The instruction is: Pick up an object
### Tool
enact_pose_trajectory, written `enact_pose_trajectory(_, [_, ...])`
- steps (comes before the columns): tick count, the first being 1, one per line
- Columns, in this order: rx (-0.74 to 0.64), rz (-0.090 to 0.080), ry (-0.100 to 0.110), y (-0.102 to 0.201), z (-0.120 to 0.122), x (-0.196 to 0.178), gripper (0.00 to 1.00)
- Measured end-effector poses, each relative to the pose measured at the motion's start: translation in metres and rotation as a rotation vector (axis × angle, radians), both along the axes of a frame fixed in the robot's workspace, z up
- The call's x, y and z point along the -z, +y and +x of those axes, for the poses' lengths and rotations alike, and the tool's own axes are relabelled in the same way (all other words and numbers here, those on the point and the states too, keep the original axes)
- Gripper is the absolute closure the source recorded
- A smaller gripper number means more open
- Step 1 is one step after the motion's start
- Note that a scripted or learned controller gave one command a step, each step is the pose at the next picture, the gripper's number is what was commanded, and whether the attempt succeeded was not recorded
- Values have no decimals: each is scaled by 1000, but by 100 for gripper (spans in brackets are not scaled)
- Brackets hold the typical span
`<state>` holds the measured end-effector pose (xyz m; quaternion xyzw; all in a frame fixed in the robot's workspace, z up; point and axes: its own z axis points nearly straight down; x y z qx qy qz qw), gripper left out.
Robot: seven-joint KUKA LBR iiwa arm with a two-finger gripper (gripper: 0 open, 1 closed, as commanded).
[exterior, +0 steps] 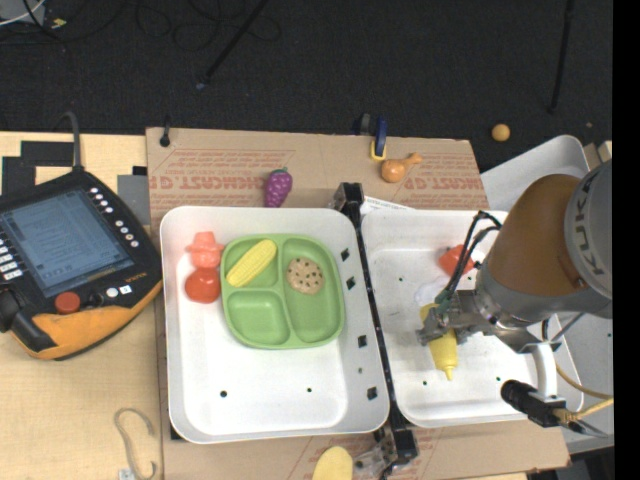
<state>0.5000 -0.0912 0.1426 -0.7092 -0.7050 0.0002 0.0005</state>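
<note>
Lemon [333,462] at near edge. Pincer [443,320] over mustard bottle [446,353], right bin [420,408]; finger state unclear. Risk: off-centre grip, bottle slips.

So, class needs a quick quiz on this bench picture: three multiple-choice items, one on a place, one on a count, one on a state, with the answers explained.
1. Where does the toy corn cob lie?
A. In the green divided plate
B. In the right bin
C. On the cardboard

2. How many compartments does the green divided plate have?
A. Two
B. Three
C. Five

3. How does the yellow bottle lie under the gripper?
A. On the floor of the right bin, tip towards the near rim
B. On the plate
C. Outside the bins

Answers: 1 A, the cob rests in the plate's left compartment; 2 B, two ridges split it into three wells; 3 A, it lies on the white bin floor.
</note>
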Motion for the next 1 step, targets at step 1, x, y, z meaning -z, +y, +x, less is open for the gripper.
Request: enact_pose_trajectory(1, [-5,0,-3,0,-9,-55,100])
